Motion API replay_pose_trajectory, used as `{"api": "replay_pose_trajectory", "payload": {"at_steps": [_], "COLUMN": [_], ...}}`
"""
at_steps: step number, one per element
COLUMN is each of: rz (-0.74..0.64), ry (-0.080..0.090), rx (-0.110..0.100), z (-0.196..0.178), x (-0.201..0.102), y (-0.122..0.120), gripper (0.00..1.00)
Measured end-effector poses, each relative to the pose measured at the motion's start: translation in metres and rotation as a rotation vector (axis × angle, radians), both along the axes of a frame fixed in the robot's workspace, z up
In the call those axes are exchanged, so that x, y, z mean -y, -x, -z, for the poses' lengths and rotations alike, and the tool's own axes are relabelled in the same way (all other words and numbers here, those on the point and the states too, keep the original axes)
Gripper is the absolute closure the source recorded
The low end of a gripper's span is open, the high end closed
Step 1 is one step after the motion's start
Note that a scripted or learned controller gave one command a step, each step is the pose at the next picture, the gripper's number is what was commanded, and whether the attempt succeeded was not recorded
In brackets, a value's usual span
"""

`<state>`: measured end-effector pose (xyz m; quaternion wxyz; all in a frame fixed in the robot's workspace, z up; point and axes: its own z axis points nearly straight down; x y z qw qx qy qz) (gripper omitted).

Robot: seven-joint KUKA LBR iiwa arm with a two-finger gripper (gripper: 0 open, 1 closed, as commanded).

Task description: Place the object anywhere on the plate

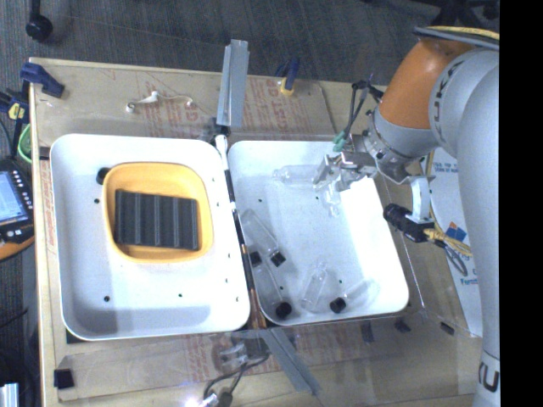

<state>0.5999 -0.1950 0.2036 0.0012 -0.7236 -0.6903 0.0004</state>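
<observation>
A yellow plate [153,176] lies in the left bin [76,295], and a dark grey ribbed block [158,220] rests on it. The right bin [373,227] holds several clear plastic tubes with black caps: one [260,234] near its left wall, others [316,285] toward the front. A further clear piece [293,175] lies at the back of this bin. My gripper [333,179] hangs over the back right part of the right bin, just right of that clear piece. Glare and the clear plastic blur what lies at its tips.
A metal bar [231,83] stands on the bench behind the gap between the bins. Blue clamps [41,78] sit at the bench's back left edge. A handheld screen [10,202] lies at far left. Cables and tools [441,240] lie right of the right bin.
</observation>
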Motion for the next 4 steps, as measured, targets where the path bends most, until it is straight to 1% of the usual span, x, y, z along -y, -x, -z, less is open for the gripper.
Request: {"api": "replay_pose_trajectory", "payload": {"at_steps": [1, 2, 3, 4], "rz": [-0.271, -0.439, -0.575, -0.574], "ry": [0.002, 0.000, -0.001, 0.000], "rx": [0.002, -0.002, -0.002, -0.002], "z": [-0.047, 0.013, 0.004, 0.004], "x": [-0.073, -0.125, -0.172, -0.171], "y": [-0.011, -0.013, 0.011, 0.011], "gripper": [1.00, 1.00, 1.00, 0.00]}}
